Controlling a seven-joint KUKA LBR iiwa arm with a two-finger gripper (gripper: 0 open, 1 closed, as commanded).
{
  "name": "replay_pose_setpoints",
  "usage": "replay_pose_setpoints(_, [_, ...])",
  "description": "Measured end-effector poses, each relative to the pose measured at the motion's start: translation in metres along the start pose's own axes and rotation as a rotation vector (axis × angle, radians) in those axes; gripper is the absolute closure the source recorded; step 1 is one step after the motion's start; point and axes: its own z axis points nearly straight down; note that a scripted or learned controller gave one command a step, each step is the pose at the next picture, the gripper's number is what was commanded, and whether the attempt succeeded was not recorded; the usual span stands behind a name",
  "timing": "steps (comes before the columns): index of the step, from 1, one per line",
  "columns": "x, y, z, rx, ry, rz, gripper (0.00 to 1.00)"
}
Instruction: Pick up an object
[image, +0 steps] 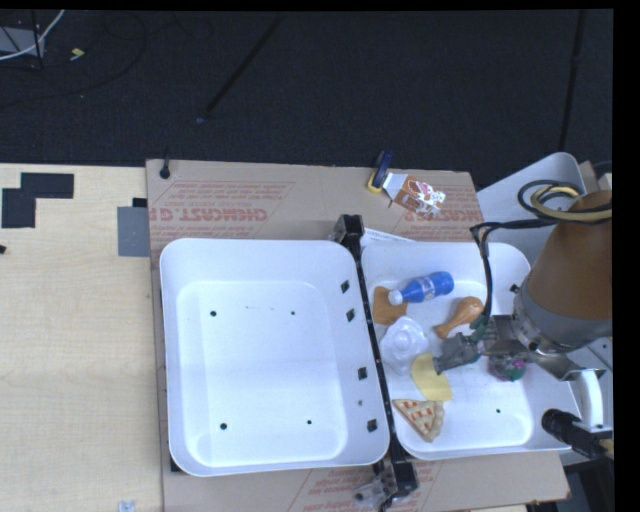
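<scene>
The right bin (500, 425) holds several small items. A blue bottle (424, 288) lies near its back, with a brown piece (386, 304) to its left and a tan drumstick-shaped toy (459, 317) to its right. A clear crumpled plastic item (403, 340) sits in the middle, a yellow piece (431, 380) just in front of it, and a pizza-slice toy (420, 416) by the front wall. My gripper (455, 353) reaches in from the right, low in the bin, right beside the yellow piece and just below the drumstick toy.
The left bin (185, 290) stands beside the right one, with a black divider (362, 340) between them. A small packet (418, 196) and a yellow-blue clip (380, 172) lie on the cardboard behind the bins. The arm's body (572, 280) overhangs the right bin's right edge.
</scene>
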Motion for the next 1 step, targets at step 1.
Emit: replay_pose_setpoints(1, [-0.0132,0.0849,0.0623,-0.002,-0.001,-0.005,0.0])
